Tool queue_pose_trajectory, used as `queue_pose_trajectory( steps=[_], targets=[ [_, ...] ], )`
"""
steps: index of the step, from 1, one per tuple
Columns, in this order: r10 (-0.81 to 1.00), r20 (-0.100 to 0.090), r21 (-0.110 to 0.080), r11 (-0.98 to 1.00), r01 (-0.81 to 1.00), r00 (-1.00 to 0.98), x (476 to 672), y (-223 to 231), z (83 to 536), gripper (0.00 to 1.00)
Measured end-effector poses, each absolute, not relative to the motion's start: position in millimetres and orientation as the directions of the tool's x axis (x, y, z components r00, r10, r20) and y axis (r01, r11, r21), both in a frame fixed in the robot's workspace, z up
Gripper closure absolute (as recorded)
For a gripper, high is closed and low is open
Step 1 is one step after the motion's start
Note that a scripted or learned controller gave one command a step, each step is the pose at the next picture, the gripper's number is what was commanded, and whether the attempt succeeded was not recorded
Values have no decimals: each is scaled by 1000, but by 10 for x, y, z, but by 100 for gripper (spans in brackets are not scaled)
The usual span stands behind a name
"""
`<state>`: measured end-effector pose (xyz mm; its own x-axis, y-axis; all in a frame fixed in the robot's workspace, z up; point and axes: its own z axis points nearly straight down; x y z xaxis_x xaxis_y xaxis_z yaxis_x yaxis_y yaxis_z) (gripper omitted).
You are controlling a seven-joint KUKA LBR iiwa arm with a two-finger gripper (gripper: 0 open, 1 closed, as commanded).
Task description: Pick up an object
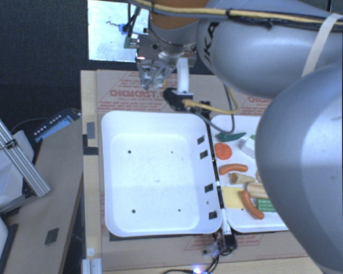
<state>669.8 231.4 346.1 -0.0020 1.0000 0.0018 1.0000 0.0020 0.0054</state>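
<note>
The grey arm reaches in from the right and fills the upper right of the camera view, with its orange band near the top edge. The jaws hang above the far rim of the left bin, over the cardboard-covered surface just behind it. Whether they are open or closed cannot be told from this angle, and nothing can be made out between them.

All the small things lie in the right bin, well apart from the jaws and partly hidden by the arm. A green pepper lies near the bin's far end, its long axis running roughly left to right with a slight tilt. Just in front of it sits a round red slice. A sausage lies with its long axis left to right, nearly level. A second sausage points diagonally, from upper left toward lower right. Beside it rests a flat yellow slice, and a small green block touches the sausage's right side. A bread roll lies between the two sausages, its right end hidden by the arm
</note>
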Motion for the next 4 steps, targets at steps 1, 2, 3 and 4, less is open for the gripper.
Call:
queue_pose_trajectory(
  steps=[1, 2, 3, 4],
  targets=[
    [1000, 7, 20, 6, 1000, -6, 6679, 2345, 5176, 100],
    [1000, 0, -1, -2, 1000, 2, 6685, 1841, 4877, 100],
    [1000, -2, -13, 7, 1000, -7, 6665, 2335, 3348, 100],
    [1000, 7, 20, 6, 1000, -7, 6673, 2344, 5473, 100]
  ],
)
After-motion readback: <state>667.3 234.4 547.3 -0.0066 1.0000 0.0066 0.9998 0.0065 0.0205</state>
